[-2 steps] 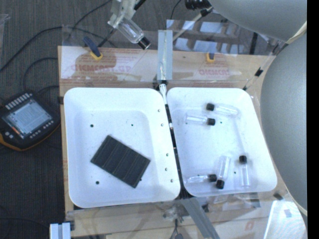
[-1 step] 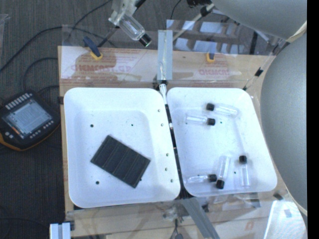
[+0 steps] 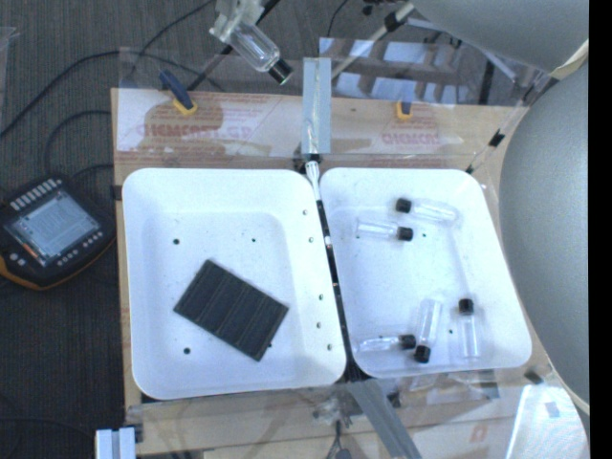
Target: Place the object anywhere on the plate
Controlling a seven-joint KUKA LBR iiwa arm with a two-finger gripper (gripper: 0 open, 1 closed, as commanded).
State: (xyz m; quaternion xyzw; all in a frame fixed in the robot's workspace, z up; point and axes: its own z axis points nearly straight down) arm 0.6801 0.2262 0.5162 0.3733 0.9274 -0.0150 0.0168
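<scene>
The gripper point(image 3: 251, 29) is seen high above the bench, beyond the bins' far edge, and a clear vial point(image 3: 260, 50) with a black cap appears to be clamped between its closed fingers. The dark ribbed plate point(image 3: 230, 310) lies flat in the left bin point(image 3: 153, 199). Five capped vials point(image 3: 426, 209) are scattered in the right bin point(image 3: 478, 208).
</scene>
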